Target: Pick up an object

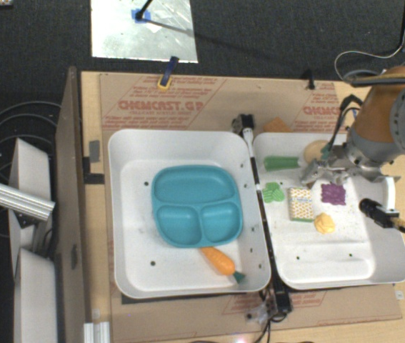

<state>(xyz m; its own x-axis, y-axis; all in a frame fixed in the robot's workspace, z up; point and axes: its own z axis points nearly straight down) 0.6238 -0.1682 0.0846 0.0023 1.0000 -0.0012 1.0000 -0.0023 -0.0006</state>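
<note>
My gripper [321, 171] hangs low over the back of the right bin [345, 263], reaching in from the right. Just below it lies a purple bunch of grapes [333, 194], and a pale tan round piece [316, 150] sits just behind it. A long green piece [281, 163] lies to its left. Further forward are a small green leafy piece [273, 191], a pale patterned block [301, 204] and a yellow lump [324, 224]. I see nothing held in the gripper.
The left bin [138, 148] holds a blue divided plate [195, 206], with an orange carrot [220, 261] at its front edge. A ridge [259, 206] separates the two bins. An orange-tan piece [277, 125] lies behind the right bin.
</note>
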